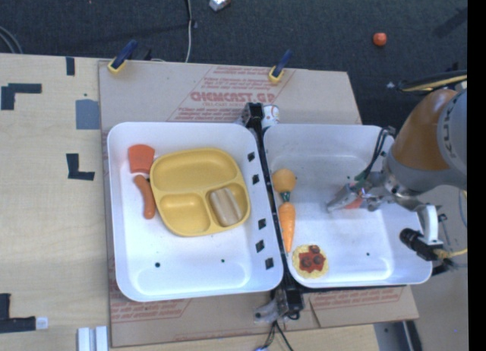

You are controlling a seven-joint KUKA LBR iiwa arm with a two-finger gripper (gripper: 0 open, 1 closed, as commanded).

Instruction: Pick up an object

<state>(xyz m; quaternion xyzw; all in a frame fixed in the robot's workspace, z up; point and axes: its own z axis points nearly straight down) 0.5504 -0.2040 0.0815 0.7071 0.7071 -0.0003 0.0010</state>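
Note:
In the right bin (334, 144), my gripper (343, 202) is low over the floor near the middle, pointing left. A small red-orange thing (354, 203) shows right against it; I cannot tell whether it is held. To the gripper's left, by the divider, lie a small orange fruit (284, 181) and, just below it, a carrot (288, 225). A round pizza-like disc (310, 260) lies near the bin's front edge. The grey arm with its orange band (425, 140) comes in from the right.
The left bin (190, 277) holds a yellow divided plate (199, 188) with a bread-like piece (225, 206) in one compartment. An orange-red block (140, 158) and a sausage (146, 197) lie left of the plate. A cable (375, 156) hangs beside the wrist.

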